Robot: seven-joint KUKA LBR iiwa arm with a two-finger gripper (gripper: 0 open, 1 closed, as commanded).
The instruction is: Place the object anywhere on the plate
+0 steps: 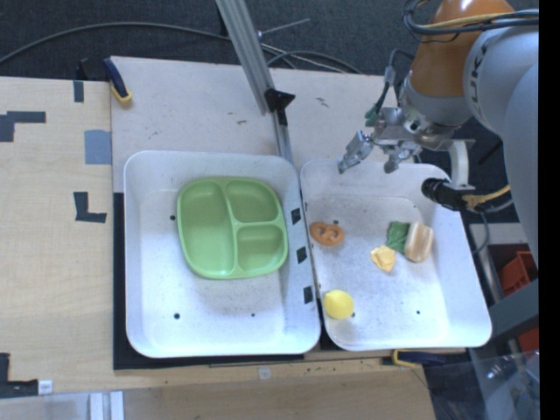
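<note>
Objects for transfer lie in the right bin (455, 318): a brown pretzel-shaped piece (327, 233), a yellow ball (339, 304), a yellow wedge (383, 258), and a green and tan pair (411, 240). The green compartment plate (233, 227) is seated in the left bin (140, 261). The tool (374, 154) is held above the right bin's far edge, fingers spread, nothing between them. The step in hand is judged to be the approach; descent onto one object is required next.
</note>
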